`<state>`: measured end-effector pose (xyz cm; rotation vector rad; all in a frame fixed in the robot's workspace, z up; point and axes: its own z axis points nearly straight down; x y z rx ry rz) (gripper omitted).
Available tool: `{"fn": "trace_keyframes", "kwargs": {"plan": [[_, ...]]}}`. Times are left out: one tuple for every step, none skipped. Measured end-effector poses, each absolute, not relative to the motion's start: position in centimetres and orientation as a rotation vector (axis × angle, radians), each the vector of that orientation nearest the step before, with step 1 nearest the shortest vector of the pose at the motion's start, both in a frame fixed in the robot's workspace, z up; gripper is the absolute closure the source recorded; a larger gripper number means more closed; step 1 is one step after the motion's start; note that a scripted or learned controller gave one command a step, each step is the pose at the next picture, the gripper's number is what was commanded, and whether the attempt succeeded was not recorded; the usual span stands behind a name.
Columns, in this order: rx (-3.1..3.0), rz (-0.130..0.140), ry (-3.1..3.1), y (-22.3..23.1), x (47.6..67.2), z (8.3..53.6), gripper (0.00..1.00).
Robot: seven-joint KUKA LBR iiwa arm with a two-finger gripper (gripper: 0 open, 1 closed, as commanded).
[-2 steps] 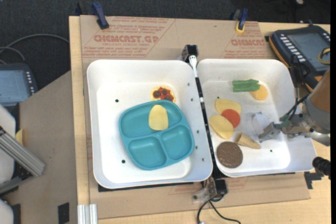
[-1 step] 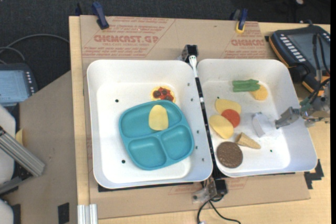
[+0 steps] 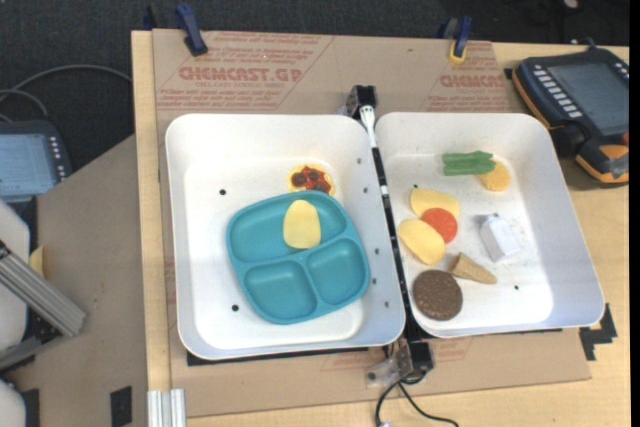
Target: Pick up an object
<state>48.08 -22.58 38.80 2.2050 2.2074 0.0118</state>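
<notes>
— Cardboard covers the bench (image 3: 250,65) under two shallow white bins. Which piece is easiest?

— The small white boxy block (image 3: 503,237) in the right bin (image 3: 575,260), as it lies clear of its neighbours. Descend straight over it. Whether the fingers are open, I cannot tell.

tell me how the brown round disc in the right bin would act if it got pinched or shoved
The brown disc lies flat in the right bin, so it would likely slide rather than roll. Its low profile probably leaves little edge to pinch. The cone-shaped piece sits close beside it and may get nudged.
</notes>
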Motion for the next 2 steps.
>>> {"fn": "trace_keyframes", "kwargs": {"plan": [[2.231,-0.007,2.229,-22.3,47.8,23.8,0.00],[2.202,0.014,2.209,-21.0,48.0,54.6,0.00]]}}
